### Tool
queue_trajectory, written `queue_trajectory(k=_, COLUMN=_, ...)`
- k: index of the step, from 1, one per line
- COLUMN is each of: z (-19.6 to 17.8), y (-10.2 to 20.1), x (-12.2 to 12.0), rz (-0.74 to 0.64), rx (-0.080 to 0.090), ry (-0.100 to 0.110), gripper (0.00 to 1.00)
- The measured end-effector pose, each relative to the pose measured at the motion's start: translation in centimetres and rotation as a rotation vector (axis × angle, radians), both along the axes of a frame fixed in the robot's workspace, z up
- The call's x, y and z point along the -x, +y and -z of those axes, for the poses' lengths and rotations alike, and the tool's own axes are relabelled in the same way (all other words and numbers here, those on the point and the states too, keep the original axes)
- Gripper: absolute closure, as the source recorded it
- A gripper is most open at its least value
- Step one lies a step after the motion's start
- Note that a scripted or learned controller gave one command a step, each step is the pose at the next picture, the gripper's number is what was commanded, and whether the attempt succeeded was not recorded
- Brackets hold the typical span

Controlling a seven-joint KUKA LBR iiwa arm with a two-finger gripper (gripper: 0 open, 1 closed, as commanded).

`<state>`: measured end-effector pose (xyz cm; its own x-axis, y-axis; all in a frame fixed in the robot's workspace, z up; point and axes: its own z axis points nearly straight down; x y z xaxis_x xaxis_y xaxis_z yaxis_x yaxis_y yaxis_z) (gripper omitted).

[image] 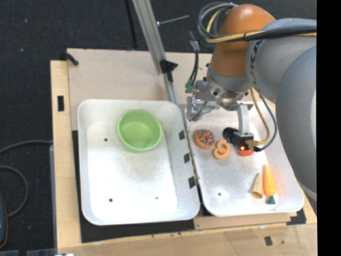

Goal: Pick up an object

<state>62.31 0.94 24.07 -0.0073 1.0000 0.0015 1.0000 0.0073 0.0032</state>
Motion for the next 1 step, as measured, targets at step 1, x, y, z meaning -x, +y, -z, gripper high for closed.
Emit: queue_trajectory(k=1, z=-0.11, y=4.46, x=-0.99, rz=0.001, rx=0.002, ry=0.001, gripper=1.00)
